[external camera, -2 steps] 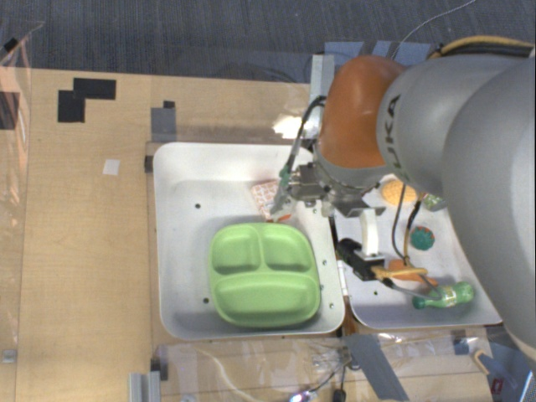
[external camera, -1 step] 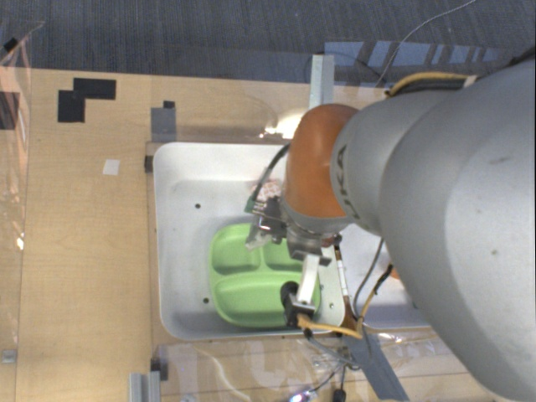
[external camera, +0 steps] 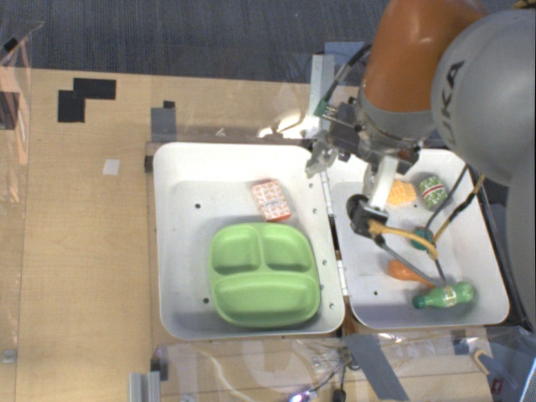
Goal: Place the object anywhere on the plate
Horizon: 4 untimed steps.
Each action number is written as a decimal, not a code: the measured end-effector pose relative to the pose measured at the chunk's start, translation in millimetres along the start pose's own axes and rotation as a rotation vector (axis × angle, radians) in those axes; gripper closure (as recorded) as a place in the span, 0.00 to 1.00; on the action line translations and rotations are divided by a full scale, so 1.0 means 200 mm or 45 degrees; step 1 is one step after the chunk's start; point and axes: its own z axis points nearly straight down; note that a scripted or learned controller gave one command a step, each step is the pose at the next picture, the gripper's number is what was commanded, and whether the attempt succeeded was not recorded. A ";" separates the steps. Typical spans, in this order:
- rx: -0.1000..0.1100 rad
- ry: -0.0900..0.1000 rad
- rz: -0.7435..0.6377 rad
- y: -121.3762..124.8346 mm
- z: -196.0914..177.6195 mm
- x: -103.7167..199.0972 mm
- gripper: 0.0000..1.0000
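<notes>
A green divided plate lies in the front half of the left bin. Just behind it, touching or nearly touching its far rim, lies a small red-and-white patterned packet. My gripper hangs over the rear part of the ridge between the two bins, to the right of the packet and apart from it. Nothing is visible in its grasp.
The right bin holds a yellow piece, a green, white and red round thing, an orange carrot-like thing and a green bottle lying at the front. The arm covers much of that bin's rear.
</notes>
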 end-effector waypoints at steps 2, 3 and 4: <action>0.005 0.000 -0.197 -0.36 0.48 0.02 1.00; 0.005 0.001 -0.618 -0.38 0.67 0.03 1.00; -0.001 0.003 -1.059 -0.44 0.33 0.21 1.00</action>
